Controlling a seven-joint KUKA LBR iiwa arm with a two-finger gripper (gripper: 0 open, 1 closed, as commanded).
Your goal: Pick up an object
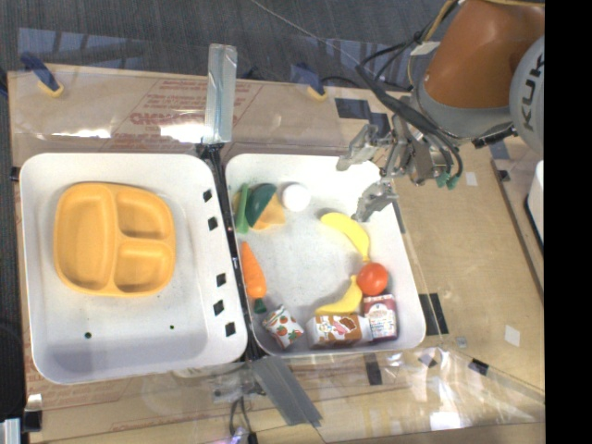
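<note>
At the left of the frame the left bin (pixel 55 340) holds a yellow divided tray (pixel 113 239) with 3 compartments, lying flat in its upper half. A strip of grey tape (pixel 220 95) runs up from the seam between the 2 bins. In the right bin (pixel 305 257) a carrot (pixel 252 271) lies along the left wall, with a green vegetable (pixel 254 200) and a white ball (pixel 295 196) near the upper edge. Along the lower wall sit 3 small packets (pixel 338 326), and above them a red tomato (pixel 373 277) touches a yellow banana (pixel 350 232). At the upper right, the gripper (pixel 370 178) hangs over the bin's upper right corner, its 2 fingers spread apart with nothing between them, just above the banana's upper end.
</note>
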